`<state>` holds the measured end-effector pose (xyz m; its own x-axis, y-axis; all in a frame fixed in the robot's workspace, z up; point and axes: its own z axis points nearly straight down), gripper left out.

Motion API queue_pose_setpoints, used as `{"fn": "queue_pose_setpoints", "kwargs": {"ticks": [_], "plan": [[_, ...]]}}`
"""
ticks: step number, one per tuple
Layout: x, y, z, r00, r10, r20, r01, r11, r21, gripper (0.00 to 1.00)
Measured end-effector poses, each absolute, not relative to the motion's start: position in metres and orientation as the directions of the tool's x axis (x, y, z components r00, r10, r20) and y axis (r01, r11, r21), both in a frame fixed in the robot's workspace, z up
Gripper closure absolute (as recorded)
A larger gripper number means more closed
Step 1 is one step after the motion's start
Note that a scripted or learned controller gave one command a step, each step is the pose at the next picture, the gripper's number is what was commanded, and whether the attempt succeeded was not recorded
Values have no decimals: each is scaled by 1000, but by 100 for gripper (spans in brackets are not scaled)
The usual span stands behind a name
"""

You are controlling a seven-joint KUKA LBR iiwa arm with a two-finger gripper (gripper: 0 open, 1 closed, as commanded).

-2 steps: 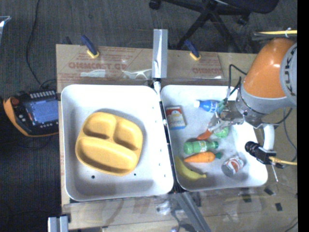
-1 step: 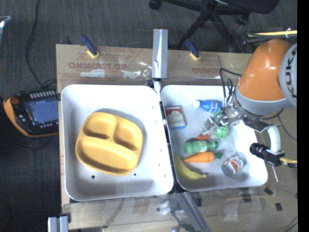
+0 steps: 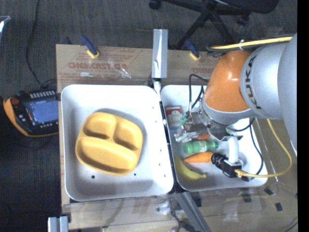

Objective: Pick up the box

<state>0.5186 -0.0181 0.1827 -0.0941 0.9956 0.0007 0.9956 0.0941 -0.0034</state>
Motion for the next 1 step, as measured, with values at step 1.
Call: {"fn": "queue_pose_setpoints", "kwargs": {"ticks": [1], "plan": [[508, 67, 183, -38, 999, 0, 999, 38, -3, 100]]}}
